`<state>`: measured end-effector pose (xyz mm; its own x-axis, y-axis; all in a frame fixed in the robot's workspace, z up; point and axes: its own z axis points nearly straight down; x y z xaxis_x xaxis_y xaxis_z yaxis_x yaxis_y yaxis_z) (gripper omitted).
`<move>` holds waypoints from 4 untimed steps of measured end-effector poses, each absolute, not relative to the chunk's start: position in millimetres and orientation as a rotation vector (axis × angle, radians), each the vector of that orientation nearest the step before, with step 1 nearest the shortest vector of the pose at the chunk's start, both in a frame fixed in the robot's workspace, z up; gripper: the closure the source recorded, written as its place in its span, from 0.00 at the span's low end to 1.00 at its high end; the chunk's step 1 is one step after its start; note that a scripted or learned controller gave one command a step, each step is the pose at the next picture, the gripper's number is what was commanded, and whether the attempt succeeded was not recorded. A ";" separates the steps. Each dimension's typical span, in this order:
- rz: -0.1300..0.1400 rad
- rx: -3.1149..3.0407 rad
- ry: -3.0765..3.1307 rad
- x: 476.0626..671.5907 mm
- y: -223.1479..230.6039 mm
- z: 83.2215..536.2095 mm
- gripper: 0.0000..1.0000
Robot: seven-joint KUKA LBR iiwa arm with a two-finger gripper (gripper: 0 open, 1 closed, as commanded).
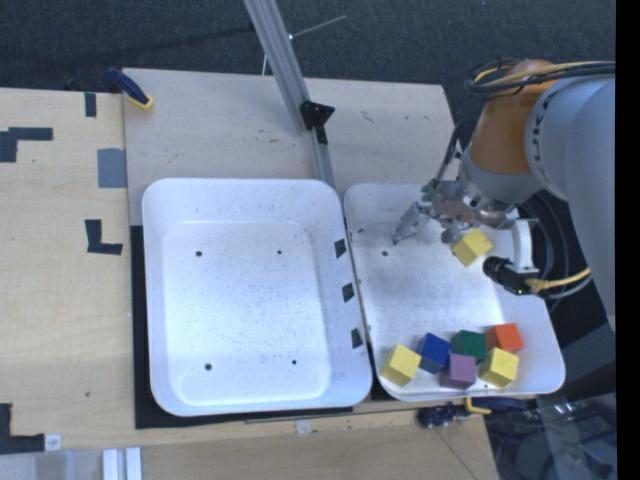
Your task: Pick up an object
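Observation:
My gripper (430,232) hangs over the back of the right bin (400,288), under the arm's orange band. Its fingers stand apart: one grey finger (406,229) reaches down to the left, far from any block. A yellow cube (471,247) sits tilted right beside the other finger, on its outer right side and not clearly between the two. At the bin's front lie several more cubes: yellow (402,364), blue (434,351), green (468,344), purple (461,369), orange (505,337) and another yellow (500,367).
The left bin (250,288) lies beside the right one, with a raised rim between them. A slanted metal rail (285,58) crosses the back of the bench. Black cables (515,273) loop at the right bin's right edge.

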<state>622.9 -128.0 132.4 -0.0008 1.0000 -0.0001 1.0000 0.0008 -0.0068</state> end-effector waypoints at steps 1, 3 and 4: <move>0.002 -2.217 -2.224 624.7 -127.2 145.8 1.00; -0.003 -2.222 -2.225 626.6 -125.3 244.4 1.00; 0.000 -2.214 -2.226 619.8 -75.9 237.3 1.00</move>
<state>619.8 -75.9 237.3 -0.0054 1.0000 0.0013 1.0000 0.0054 -0.0016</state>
